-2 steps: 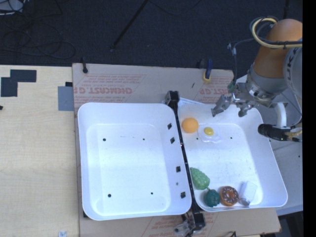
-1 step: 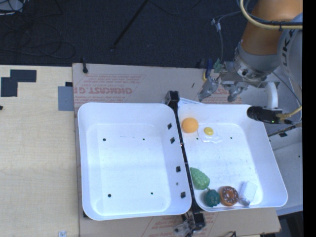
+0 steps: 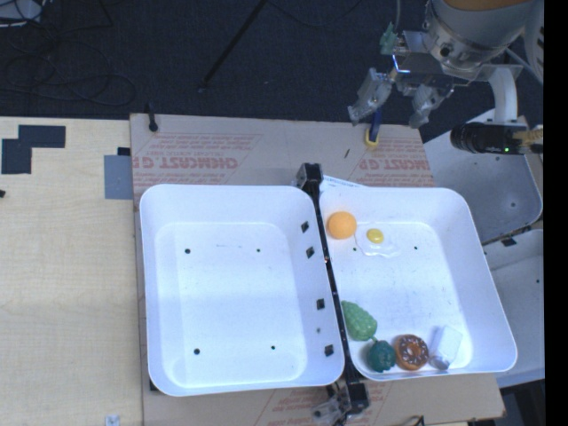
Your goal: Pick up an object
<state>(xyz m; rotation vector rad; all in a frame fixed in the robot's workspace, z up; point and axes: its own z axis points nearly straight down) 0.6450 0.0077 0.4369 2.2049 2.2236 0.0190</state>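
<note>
Near row, right bin: a chocolate doughnut (image 3: 411, 351) lies against the front wall, touching a dark teal lump (image 3: 382, 356) on its left, with a pale translucent piece (image 3: 447, 344) just beside it on its right. All look like small toy items, probably light.
Green piece: a light green, leaf-like shape (image 3: 358, 319) sits just behind the teal lump, close to the divider; it looks soft and may squash or slide under a pinch.
Best candidate: the orange ball (image 3: 342, 225), far in the right bin near the divider. It looks stiff, light and smooth, so it could roll; a grip across its widest part, straight from above, seems safest.
Fried egg: a flat white piece with a yellow yolk (image 3: 375, 237) lies just beside the ball; too thin to take easily except at the yolk.
Right bin: the white tray (image 3: 486, 273) holds all six things.
Left bin: the white tray (image 3: 151, 264) shows bare floor with a few dark dots.
Gripper: the gripper (image 3: 397, 104) hangs beyond the bins over the brown board (image 3: 222, 153), fingers spread apart and holding nothing; a small yellow-and-blue thing below it is too small to identify.
</note>
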